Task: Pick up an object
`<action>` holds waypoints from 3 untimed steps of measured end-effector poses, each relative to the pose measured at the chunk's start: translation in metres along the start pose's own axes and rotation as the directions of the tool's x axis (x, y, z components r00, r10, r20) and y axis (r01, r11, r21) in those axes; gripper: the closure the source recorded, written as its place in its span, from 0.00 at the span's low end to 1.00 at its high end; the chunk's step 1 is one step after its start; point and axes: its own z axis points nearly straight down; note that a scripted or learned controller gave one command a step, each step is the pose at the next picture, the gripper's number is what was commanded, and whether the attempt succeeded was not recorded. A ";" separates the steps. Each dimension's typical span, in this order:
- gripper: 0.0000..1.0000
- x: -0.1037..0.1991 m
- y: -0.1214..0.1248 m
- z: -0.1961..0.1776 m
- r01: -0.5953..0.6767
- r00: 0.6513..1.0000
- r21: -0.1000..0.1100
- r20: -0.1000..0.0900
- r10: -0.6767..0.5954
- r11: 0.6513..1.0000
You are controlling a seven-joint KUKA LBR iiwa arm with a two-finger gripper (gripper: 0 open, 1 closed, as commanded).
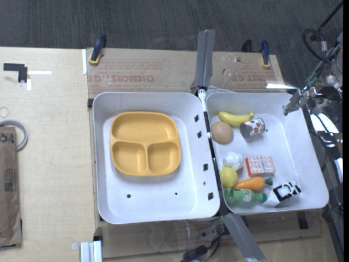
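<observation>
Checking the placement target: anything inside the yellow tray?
No. All three compartments of the yellow tray look bare. It sits in the left bin; the bin floor beneath it is hidden.

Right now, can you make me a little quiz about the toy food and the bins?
1. True or false: the yellow divided plate lies in the left bin.
2. Which touches the green bottle? A) carrot B) banana C) plate
3. Fill in: beside the banana's right end stands a small ____.

Key: 1 true; 2 A; 3 can
</observation>
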 end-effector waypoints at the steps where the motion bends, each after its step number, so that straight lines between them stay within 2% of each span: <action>1: 1.00 0.000 0.001 -0.009 0.003 1.000 0.000 0.001 -0.003 1.000; 2: 1.00 -0.015 0.032 -0.157 0.118 0.993 -0.003 0.002 -0.118 0.993; 3: 1.00 -0.012 0.062 -0.191 0.252 0.968 -0.002 0.003 -0.252 0.968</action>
